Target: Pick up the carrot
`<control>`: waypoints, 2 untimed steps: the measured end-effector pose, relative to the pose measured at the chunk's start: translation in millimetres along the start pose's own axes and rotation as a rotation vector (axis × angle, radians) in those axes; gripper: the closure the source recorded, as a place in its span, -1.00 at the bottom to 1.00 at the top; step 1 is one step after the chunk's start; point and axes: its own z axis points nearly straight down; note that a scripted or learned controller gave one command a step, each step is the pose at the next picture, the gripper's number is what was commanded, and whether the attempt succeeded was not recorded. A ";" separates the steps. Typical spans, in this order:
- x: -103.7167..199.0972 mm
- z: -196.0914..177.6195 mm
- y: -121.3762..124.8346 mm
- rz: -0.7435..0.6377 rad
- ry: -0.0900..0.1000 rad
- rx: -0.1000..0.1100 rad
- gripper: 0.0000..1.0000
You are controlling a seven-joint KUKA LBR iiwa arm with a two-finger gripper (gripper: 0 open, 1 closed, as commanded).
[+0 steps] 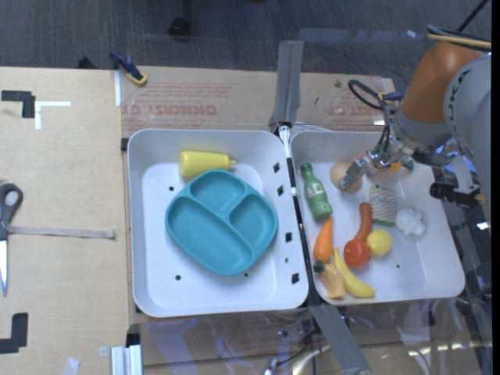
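1. Hovering over the back of the right bin (437,283), my tool (367,165) sits low among the clutter there, near a round beige item (344,175) just to its left in the view.
2. Whether my tool is apart or together, I cannot tell; the tip is small and blurs into what lies around it, and I see nothing clearly held.
3. My target, the carrot (323,241), lies well in front of my tool and to its left, close to the wall shared with the left bin (141,233). It lies roughly along that wall, thick end toward the front.
4. Crowding matters here: the green bottle (316,191) lies just behind the carrot, the red pepper (360,237) just to its right, the banana (353,280) near its front end. I judge a grasp across the carrot's width leaves little room against the wall.
5. Lying apart in the left bin, the blue divided plate (223,221) and yellow bottle (205,162) play no part.
6. As I read it, the approach is not yet made; my tool must travel forward and left first.
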 end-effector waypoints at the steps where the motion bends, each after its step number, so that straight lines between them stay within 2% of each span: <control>1: 50.5 -2.6 12.9 0.088 -0.039 -0.015 -1.00; 2: 73.3 -1.3 -28.9 -0.147 -0.041 -0.011 -1.00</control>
